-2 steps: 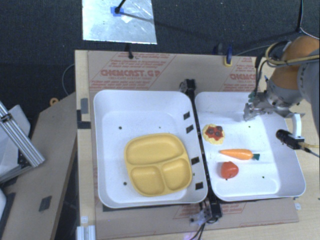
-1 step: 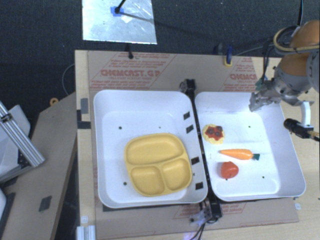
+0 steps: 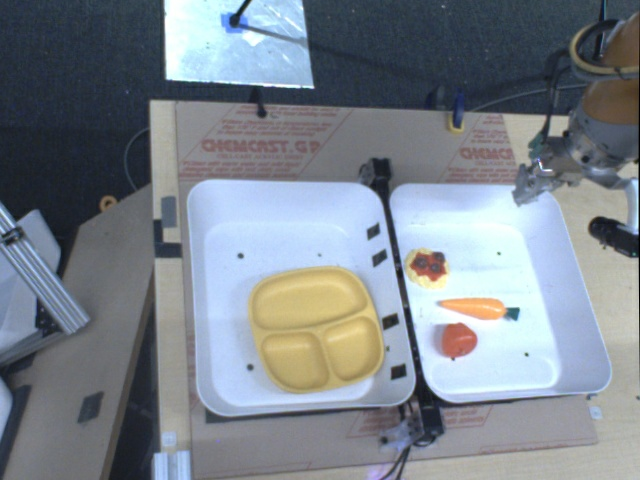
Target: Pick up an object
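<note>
While the gripper (image 3: 530, 183) is hanging over the far right corner of the right bin (image 3: 575, 268), nothing is sitting between its fingers – and whether they are apart or together, I cannot tell from up here. Three toy foods are waiting in that bin, well apart from the gripper: a small pizza slice (image 3: 427, 267) near the bin's left wall, a carrot (image 3: 473, 309) just below it, and a red tomato (image 3: 458, 340) nearest the front. Over in the left bin (image 3: 215, 268) a yellow divided plate (image 3: 315, 326) is lying flat, three compartments up.

I'm calling the carrot the likeliest pick. It is looking like light, stiff plastic – smooth, probably a bit slippery, and nothing that should crush or break. Its long axis is running nearly left to right across the view, the pointed orange tip aiming left toward the bin divider and the dark green stem end pointing right. Taking it across the thick middle, fingers closing at right angles to that axis, is looking like the safest hold; at the taper it could squirt out. The tomato, being round, is likely to roll away from a sloppy pinch, and the pizza slice is lying low and flat, offering little to hold
</note>
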`<state>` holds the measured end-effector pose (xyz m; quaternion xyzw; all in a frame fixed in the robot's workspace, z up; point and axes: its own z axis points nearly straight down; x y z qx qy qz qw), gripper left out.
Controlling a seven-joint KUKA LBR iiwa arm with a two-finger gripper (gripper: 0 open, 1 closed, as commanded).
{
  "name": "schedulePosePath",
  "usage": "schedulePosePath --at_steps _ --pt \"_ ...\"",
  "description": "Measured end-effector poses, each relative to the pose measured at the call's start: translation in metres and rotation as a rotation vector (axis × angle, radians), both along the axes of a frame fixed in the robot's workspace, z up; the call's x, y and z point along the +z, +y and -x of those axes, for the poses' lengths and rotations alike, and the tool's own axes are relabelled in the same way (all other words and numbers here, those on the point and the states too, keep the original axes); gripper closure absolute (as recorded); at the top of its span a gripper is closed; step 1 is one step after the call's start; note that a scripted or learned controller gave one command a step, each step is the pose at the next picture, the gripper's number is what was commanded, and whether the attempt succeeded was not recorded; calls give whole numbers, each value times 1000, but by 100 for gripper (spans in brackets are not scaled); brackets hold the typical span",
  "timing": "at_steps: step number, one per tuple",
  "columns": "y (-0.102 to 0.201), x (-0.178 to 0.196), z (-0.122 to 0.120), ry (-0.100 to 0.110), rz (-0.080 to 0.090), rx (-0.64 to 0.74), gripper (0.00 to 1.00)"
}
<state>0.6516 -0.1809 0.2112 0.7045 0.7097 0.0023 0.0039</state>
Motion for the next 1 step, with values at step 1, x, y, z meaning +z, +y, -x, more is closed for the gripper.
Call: schedulePosePath --at_steps 1 --pt "-5 46 0 1 0 0 100"
